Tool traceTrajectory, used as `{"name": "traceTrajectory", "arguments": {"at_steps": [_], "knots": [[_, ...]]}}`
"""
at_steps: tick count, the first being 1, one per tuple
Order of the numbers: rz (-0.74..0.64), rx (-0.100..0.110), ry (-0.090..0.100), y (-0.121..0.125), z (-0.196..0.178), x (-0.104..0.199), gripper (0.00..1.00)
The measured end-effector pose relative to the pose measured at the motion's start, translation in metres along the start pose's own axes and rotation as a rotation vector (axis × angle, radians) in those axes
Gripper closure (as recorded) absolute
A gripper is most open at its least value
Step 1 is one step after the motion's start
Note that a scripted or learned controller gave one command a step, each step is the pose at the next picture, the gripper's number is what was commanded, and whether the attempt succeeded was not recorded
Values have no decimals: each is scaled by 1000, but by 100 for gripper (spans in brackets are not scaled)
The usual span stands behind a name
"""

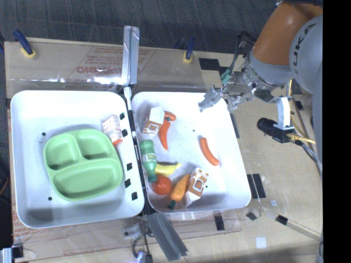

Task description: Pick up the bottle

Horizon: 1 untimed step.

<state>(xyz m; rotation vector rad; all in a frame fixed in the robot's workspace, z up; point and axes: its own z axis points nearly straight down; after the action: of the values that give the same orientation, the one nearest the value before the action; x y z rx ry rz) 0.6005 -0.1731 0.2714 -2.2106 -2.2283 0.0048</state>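
**Gripper hanging over the right bin's far edge, bottle waiting at the left wall**

The gripper (219,98) is hovering above the far right corner of the right bin (233,163), its two fingers spread a little apart and gripping nothing. The grey arm (285,37) is reaching in from the right behind it.

The bottle (147,158), small and green with a printed label round its middle, is lying on its side along the left wall of the right bin, roughly halfway down that wall, its length running parallel to it. A banana (166,169) is touching or nearly touching its near end, and a tomato (161,186) and a carrot (179,188) are crowding just beyond, toward the near left corner. A small carton (152,121) and an orange pepper (165,129) are sitting just past the bottle's far end. A sausage (208,150) is lying apart, toward the right wall.

The bottle is looking like light, hard plastic: stiff enough to take a firm squeeze, but smooth and round, so it is likely to roll or squirt out of a pinch that lands off centre. The best hold is probably across the labelled middle, with the fingers closing from either side of its width. The wall is leaving little room for the finger on that side, and that is the likeliest cause of a miss.

In the left bin (24,163), a green divided tray (82,163) and a snack packet (112,127) are resting well clear of all this.
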Motion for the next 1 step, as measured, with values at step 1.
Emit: {"name": "traceTrajectory", "arguments": {"at_steps": [1], "knots": [[75, -4, 0, -53, -148, 37, 0]]}}
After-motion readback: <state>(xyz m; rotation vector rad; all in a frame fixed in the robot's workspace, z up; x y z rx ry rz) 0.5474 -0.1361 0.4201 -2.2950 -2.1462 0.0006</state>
